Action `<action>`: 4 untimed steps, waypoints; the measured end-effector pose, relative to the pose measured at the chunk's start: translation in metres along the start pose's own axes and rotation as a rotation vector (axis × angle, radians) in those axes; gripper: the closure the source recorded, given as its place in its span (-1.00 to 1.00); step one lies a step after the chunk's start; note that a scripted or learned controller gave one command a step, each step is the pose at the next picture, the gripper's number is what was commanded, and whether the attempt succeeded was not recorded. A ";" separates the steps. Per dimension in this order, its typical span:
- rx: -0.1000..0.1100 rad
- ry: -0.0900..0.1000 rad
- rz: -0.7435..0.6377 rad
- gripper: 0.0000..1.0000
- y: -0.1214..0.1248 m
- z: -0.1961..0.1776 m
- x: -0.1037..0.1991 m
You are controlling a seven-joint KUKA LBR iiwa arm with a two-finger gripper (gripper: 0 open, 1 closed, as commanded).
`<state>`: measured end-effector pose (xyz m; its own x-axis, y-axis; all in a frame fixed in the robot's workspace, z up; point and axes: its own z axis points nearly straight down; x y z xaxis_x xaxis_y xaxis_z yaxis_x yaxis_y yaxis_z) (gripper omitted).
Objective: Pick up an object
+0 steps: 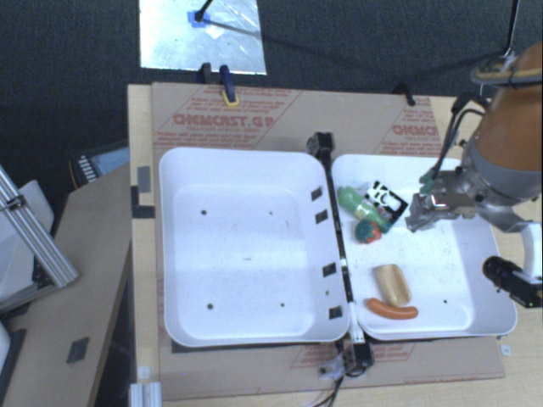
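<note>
The cluster of small toys (372, 212) — a green piece, a black-and-white one, an orange ball — lies in the right bin (475, 312) near its far left corner, hard by the divider between the bins. The gripper (416, 219) hangs just to their right, toward the bin's middle; I cannot tell whether it is open. A bread roll (393, 283) and sausage (392, 310) lie nearer the front edge — farther off.

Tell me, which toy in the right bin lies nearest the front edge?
The orange-red sausage-shaped toy. It lies below the tan bread-like piece; the green, black-and-white cluster sits farther back.
</note>
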<state>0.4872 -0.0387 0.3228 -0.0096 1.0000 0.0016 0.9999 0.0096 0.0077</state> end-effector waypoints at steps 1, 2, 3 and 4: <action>0.000 0.001 -0.001 1.00 0.001 -0.053 0.054; 0.000 0.000 0.002 1.00 0.002 -0.104 0.077; 0.003 0.001 0.001 1.00 0.002 -0.127 0.125; -0.001 0.001 0.004 1.00 0.002 -0.185 0.129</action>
<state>0.4869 0.0902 0.5082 -0.0054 1.0000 0.0023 1.0000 0.0054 0.0083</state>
